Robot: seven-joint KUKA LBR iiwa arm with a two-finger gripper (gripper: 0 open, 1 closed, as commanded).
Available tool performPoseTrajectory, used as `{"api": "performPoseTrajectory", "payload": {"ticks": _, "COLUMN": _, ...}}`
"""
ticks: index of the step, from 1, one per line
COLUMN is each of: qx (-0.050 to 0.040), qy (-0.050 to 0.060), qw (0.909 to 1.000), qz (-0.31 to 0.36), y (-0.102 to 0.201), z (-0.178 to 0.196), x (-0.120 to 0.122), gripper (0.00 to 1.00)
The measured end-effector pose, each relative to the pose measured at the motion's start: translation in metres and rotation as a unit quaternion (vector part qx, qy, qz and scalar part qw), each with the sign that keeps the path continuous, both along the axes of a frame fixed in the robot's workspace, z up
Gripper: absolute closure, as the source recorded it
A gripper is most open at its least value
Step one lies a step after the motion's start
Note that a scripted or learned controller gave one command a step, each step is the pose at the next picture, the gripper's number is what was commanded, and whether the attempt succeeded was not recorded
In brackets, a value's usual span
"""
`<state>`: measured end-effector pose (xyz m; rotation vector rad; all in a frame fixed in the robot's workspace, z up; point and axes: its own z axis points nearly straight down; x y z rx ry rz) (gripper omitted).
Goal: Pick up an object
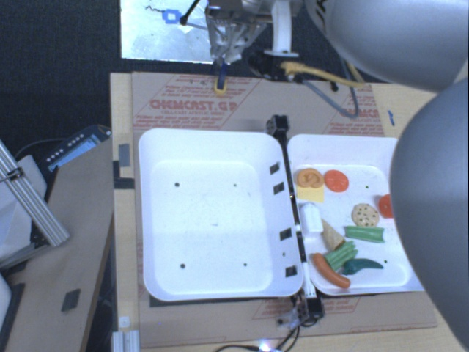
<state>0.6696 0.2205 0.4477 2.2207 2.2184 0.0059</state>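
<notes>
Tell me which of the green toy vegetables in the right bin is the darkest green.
The dark green pepper-shaped toy, lying nearest the bin's front edge; the two light green bean-like toys beside it are much paler.

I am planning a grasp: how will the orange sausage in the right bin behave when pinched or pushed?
The orange sausage looks rounded and long, so it may roll when pushed sideways. Its smooth surface could slip. It touches the green bean pieces, so these would probably move too.
</notes>
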Motion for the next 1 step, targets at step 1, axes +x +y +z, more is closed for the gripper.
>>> {"api": "performPoseTrajectory", "payload": {"ticks": 1, "qx": -0.0001, "qy": 0.001, "qw": 1.0, "qz": 0.002, "y": -0.0017, "z": 0.0184, "x": -0.0011, "gripper": 1.0}}
